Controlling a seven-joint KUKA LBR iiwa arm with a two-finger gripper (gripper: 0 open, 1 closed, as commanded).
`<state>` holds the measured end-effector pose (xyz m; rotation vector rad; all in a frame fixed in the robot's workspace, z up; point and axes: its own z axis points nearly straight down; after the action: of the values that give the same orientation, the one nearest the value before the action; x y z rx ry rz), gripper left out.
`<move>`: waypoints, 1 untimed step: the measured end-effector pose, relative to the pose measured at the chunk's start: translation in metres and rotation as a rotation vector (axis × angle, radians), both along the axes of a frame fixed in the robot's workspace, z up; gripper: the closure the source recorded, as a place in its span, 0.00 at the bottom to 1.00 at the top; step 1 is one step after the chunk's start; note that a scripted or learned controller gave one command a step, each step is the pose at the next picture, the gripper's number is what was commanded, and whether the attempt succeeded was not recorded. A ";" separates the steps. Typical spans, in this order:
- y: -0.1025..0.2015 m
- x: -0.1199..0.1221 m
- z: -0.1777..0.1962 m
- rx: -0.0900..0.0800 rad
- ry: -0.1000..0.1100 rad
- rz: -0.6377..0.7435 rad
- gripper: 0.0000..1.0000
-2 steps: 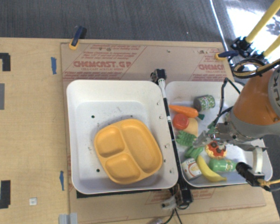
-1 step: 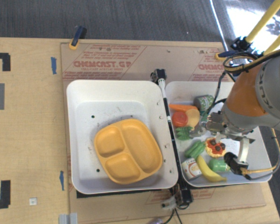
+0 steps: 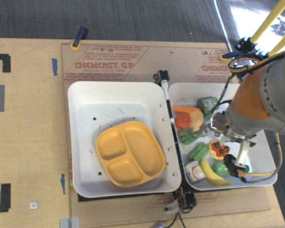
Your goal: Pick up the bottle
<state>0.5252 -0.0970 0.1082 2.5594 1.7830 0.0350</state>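
Bright, even light, sharp focus; sun glare on the floor (image 3: 249, 6) upper right.

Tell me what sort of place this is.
Most likely a robotics lab test bench: a robot arm reaches over a white bin of toy food, beside a second bin holding a yellow tray, on a printed cardboard sheet.

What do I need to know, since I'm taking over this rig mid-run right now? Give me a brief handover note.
Gripper: low over the right bin, among the toy food; nothing visibly held.
Bottle: lying in that bin's near left corner, beside the banana, apart from the gripper.
Done: arm is over the correct bin.
Left: move to the bottle, grasp it, lift it.
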 end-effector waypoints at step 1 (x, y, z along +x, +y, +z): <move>0.080 -0.008 0.076 0.009 0.031 -0.221 0.00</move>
<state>0.5176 -0.0166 0.1845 2.7612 1.5006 -0.0010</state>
